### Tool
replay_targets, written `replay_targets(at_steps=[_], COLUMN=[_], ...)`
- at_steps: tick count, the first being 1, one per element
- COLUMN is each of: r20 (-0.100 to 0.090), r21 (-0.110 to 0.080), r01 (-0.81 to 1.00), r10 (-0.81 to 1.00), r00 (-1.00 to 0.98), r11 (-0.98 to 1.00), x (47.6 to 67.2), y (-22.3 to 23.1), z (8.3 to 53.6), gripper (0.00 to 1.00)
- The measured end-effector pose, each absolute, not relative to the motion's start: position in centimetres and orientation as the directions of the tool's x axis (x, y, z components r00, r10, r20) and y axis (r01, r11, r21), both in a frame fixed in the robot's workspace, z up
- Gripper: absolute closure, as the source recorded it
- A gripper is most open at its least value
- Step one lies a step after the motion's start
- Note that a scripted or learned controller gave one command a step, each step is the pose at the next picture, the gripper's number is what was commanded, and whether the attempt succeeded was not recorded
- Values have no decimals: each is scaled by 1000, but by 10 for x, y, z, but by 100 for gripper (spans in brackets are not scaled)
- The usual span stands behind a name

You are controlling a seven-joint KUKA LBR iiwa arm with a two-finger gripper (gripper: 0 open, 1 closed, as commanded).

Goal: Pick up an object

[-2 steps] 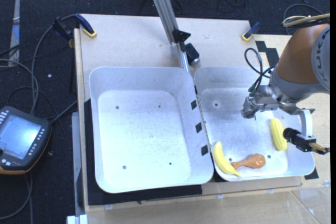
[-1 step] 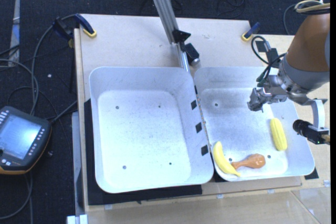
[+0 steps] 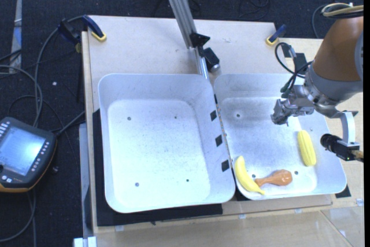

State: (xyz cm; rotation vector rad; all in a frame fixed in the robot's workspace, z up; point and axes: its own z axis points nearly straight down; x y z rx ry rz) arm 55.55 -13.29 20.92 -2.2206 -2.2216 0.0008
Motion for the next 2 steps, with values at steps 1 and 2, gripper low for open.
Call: replay_targets(at_steps=[1,2], r20=[1,1], r21=[1,1], r01=[1000,1000], r10=[1000,1000], r00=[-5,-5], r11=[5,5], x=[575,589], y=[-81,-31], z=[223,234], gripper=[100,100])
